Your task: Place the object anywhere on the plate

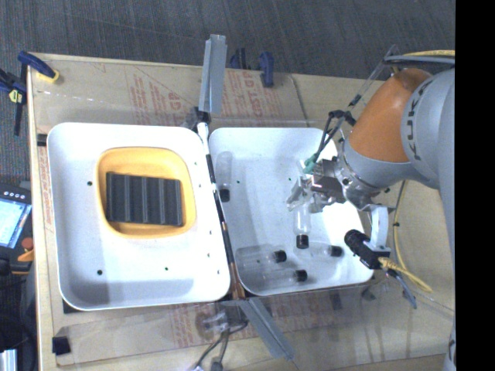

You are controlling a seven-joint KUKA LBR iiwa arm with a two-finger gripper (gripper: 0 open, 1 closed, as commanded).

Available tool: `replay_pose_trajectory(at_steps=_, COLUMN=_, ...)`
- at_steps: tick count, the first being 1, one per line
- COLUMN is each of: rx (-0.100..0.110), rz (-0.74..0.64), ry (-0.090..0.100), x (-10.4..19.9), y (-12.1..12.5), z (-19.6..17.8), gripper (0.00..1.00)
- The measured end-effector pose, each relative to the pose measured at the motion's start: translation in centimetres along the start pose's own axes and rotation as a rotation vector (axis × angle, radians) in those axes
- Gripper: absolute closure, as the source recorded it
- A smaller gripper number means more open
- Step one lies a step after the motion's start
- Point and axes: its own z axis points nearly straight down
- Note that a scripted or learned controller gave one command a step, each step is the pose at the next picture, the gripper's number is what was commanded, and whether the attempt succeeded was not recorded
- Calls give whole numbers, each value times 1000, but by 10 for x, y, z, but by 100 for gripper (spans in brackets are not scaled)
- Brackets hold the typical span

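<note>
The gripper [303, 207] hangs low over the right bin [255, 161]; a clear object [302, 226] sits at its fingers, their grip impossible to tell. The yellow plate [147, 159] lies in the left bin [69, 207].

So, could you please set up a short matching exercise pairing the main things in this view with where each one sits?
Things:
1. plate
2. gripper
3. clear tube
4. blue clamp

Places:
A. far edge of the bench, behind the bins
B. left bin
C. right bin, just under the gripper
D. over the right bin

Pairs: 1-B, 2-D, 3-C, 4-A
</note>
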Motion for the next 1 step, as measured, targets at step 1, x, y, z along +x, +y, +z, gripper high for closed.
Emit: replay_pose_trajectory(at_steps=1, rx=-2, rz=-160, ry=1, x=60, y=23, z=-29, gripper=100)
